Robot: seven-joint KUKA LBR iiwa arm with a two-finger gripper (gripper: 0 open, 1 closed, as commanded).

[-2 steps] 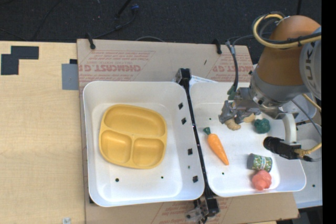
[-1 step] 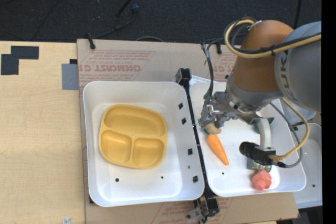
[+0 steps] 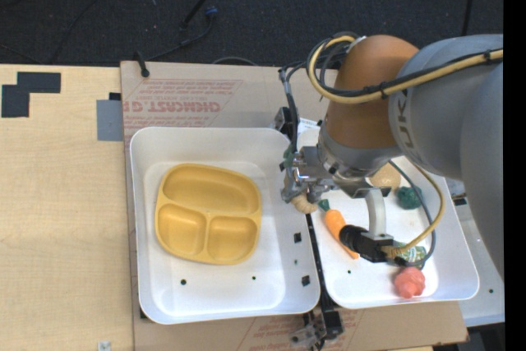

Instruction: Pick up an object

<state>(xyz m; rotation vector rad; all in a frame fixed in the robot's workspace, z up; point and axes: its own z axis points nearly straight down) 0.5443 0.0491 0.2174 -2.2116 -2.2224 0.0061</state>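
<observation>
**Operator:** What is occupying the bench, largest first?

**Technician:** The arm (image 3: 411,119) is reaching in from 3 o'clock and covering the 12 o'clock half of the right bin (image 3: 448,263). The left bin (image 3: 214,292) is sitting just beside it at 9 o'clock. A yellow plate (image 3: 209,212) is lying flat at that bin's centre.

**Operator:** Where is the gripper standing, and in what state?

**Technician:** The gripper (image 3: 297,187) is hanging over the right bin's 9 o'clock rim, at the seam between the bins. Whether it is released, clenched or grasping cannot be determined. A beige lump (image 3: 306,205) is showing at its 6 o'clock, close against it.

**Operator:** Where are the small objects lying?

**Technician:** They are lying in the right bin. A carrot (image 3: 335,223) is lying near the gripper, at its 5 o'clock. A pink lump (image 3: 409,282) is resting toward the bin's 5 o'clock corner. A green piece (image 3: 407,196) is lying at 3 o'clock from the carrot, at the arm's edge.
</observation>
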